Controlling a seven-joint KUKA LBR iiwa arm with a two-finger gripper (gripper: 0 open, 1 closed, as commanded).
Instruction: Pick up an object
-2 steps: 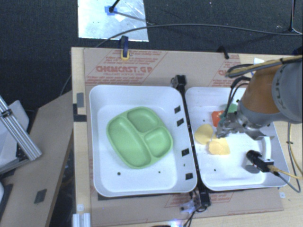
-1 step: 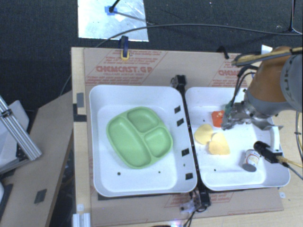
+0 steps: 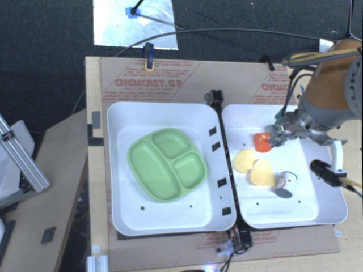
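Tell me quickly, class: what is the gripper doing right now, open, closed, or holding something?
Gripper: cannot be told; it sits at the orange object in the right bin, with no grasp visible.

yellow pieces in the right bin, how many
2, touching each other near the middle of the right bin: a pale yellow piece on the left and a deeper yellow piece just lower right of it. The arm could hide more.

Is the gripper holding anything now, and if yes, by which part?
It cannot be told. The gripper is right at the orange object in the right bin, touching or nearly touching its right edge, but no grip is visible.
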